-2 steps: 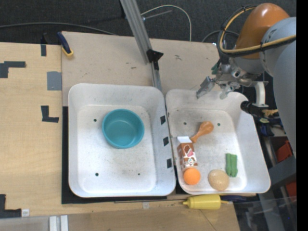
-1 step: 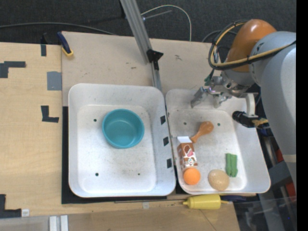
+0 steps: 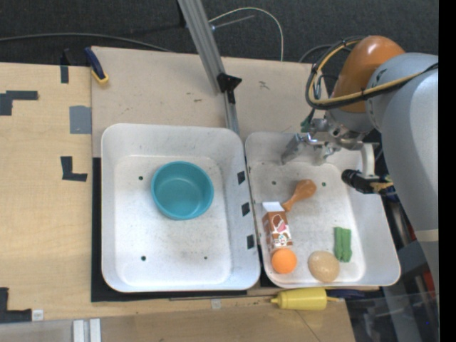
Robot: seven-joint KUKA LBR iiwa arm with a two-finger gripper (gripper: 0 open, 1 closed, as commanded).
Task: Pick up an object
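My gripper (image 3: pixel 291 150) hangs over the far left corner of the right bin (image 3: pixel 370 223), with nothing seen in it. Just in front of it lies a brown drumstick-shaped toy (image 3: pixel 301 192). Further forward in the same bin are a brown and white carton (image 3: pixel 276 226), an orange ball (image 3: pixel 284 261), a beige egg-shaped thing (image 3: pixel 323 266) and a small green piece (image 3: pixel 343 244). A teal bowl (image 3: pixel 182 189) sits upright in the left bin (image 3: pixel 121 212).
A yellow bottle (image 3: pixel 303 299) lies on the bench in front of the right bin. A slanted metal pole (image 3: pixel 206 41) comes down to the gap between the bins. A blue and yellow clamp (image 3: pixel 96 64) sits at the bench's far left corner.
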